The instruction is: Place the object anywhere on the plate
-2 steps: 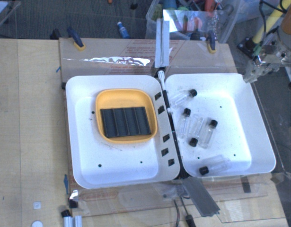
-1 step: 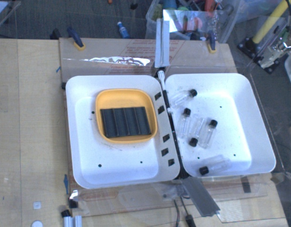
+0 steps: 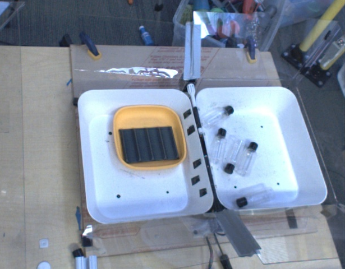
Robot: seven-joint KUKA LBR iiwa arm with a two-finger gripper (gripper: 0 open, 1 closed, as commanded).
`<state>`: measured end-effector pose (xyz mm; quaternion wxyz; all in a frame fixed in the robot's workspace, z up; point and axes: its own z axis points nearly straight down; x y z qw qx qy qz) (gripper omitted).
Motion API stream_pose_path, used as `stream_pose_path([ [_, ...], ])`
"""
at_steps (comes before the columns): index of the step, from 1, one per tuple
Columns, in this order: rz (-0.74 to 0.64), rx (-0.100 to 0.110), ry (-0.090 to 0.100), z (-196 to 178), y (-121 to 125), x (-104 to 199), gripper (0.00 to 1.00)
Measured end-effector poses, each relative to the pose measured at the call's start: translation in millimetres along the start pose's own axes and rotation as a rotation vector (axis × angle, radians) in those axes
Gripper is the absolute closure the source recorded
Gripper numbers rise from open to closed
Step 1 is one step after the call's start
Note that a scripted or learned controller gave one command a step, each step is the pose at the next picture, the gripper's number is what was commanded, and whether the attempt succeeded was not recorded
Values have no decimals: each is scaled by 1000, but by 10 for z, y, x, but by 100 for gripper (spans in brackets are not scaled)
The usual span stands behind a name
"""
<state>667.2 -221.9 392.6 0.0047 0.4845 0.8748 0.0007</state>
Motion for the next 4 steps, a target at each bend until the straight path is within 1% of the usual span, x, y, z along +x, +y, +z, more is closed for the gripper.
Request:
stream_pose_path([
  [1, -329, -2, 0, -446, 9, -7, 100],
  [2, -642, 0, 5, -448, -43, 27, 100],
  [3, -1043, -2, 6, -451, -87, 49, 100],
  [4, -1448, -5, -1, -448, 9, -7, 100],
])
